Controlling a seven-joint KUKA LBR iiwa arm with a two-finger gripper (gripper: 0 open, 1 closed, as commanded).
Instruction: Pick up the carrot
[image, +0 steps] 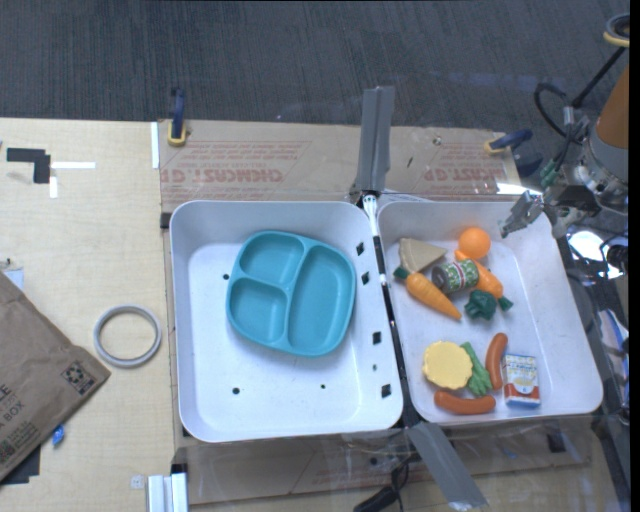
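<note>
- The carrot (433, 291) is seen lying in the right bin (560, 330), toward that bin's left wall and in its upper half, with its green top near the wall and its orange tip pointed down toward the bin's middle.
- The gripper (521, 213) is found at the right bin's upper right corner, above the rim and well apart from the carrot; whether it is open or closed cannot be told, and nothing is seen held in it.
- A missed grasp is judged the main risk: the carrot is slim, tapered and set at a slant, so a descent not turned across its length could push it aside or let it roll.
- A wrong pick is also judged possible, because a small can (458, 276) is touching or just beside the carrot's upper side, with a sandwich wedge (421, 255) just above the green top.
- An orange (474, 243) and a piece of broccoli (483, 304) lie between the gripper and the carrot, so a low approach from the corner could knock them.
- The bin's left wall is close to the carrot's top, and a collision there is judged likely if the descent is placed too far left.
- Lower in the same bin lie a yellow corn piece (447, 364), two sausages (465, 403) and a small carton (521, 381), well clear of the carrot.
- A teal divided plate (292, 291) is seen in the left bin (200, 330), and a tape ring (127, 334) on the counter (80, 260) near its left edge.
</note>
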